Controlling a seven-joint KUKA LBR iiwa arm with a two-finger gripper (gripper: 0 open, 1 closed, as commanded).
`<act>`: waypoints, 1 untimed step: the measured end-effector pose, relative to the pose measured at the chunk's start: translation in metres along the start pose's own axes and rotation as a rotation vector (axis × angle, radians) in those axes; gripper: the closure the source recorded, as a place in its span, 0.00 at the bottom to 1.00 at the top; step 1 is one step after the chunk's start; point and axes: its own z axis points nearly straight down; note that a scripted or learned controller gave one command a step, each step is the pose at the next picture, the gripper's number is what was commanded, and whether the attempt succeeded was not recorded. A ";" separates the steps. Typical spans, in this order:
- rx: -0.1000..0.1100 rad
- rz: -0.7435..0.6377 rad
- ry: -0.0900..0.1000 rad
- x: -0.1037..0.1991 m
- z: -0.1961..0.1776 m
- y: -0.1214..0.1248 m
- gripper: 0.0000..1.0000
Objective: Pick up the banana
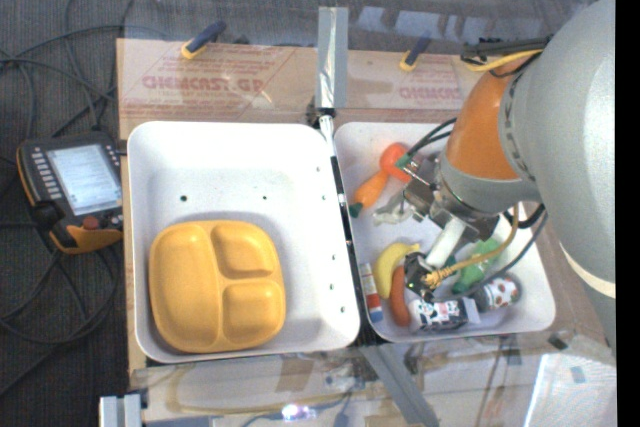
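Red block letters run across the cardboard (225, 85) that lies on the counter under the far edges of both bins, but they are too faded to read with any certainty. A pendant (75, 180) on the floor at far left has a lit screen whose text is too small to make out. A black-and-white pack (440, 314) at the near edge of the right bin (540, 300) carries print that is also illegible.

The banana (390, 261) lies in the right bin's near-left part, close to the wall shared with the left bin (200, 140). Its curved long axis runs roughly from near-left to far-right, and its right end is hidden under robot parts. Which end is the stem cannot be told. A red thing (400, 302) touches its near side, and a carrot (380, 180) lies farther back.

The arm (490, 130) reaches in from the right and bends down over the right bin. Its gripper (403, 207) sits low between carrot and banana, and whether it is open or closed cannot be told. A yellow divided plate (215, 287) lies in the left bin.
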 end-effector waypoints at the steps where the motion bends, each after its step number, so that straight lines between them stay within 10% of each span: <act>1: -0.010 0.007 0.009 -0.071 0.092 0.028 0.00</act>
